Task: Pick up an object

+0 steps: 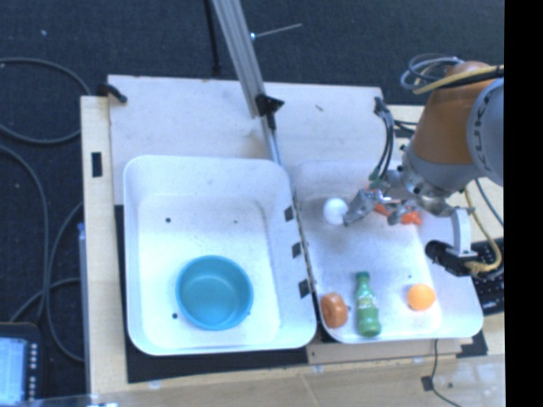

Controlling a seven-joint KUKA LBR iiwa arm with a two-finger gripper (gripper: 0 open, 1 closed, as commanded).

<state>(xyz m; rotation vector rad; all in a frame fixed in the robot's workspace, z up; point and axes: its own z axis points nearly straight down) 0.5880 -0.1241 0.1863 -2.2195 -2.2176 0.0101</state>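
My bench [195,117] is a pale wooden board, with a lighter sheet covering most of its top. Two shallow white bins sit directly on it, side by side and touching along their inner edges. The left bin [148,185] takes up the near-left part of the board; the right bin [441,316] lies beside it, reaching toward the right edge. A slanted metal rail [242,49] comes down from the far side and meets the bench just beyond where the bins join
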